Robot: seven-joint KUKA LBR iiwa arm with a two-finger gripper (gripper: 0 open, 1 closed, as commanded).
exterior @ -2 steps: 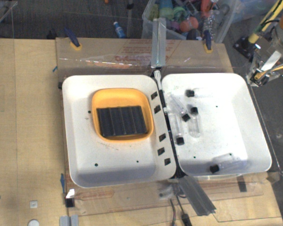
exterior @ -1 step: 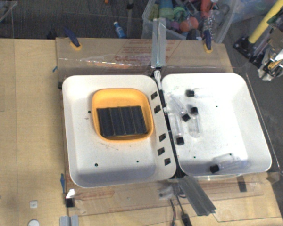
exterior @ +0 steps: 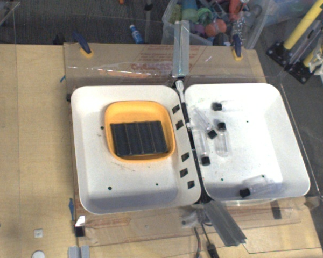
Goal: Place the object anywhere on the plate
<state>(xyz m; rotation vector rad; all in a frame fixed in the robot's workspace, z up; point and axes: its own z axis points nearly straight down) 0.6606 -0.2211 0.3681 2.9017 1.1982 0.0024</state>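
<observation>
A shallow white left bin [exterior: 91,160] and a shallow white right bin [exterior: 280,144] sit side by side on the light wooden desk [exterior: 27,144], meeting along a central seam lined with small black tabs [exterior: 182,141].

In the left bin lies a rounded-square orange plastic plate [exterior: 114,114], somewhat toward the far side. A dark grey ribbed rectangular block [exterior: 139,138] lies flat inside the plate, covering most of its floor, its ridges running near to far.

In the right bin are several clear plastic tubes with black caps. One tube [exterior: 225,107] lies toward the far side. Two more [exterior: 222,138] lie close together near the bin's middle left, and a black cap [exterior: 204,159] sits just nearer than those. Another clear tube [exterior: 261,187] lies well apart from them, against the near wall.

Beyond the bins stands a clear tub of colourful toys [exterior: 215,9].

Whether the gripper is released or clenched cannot be told.
</observation>
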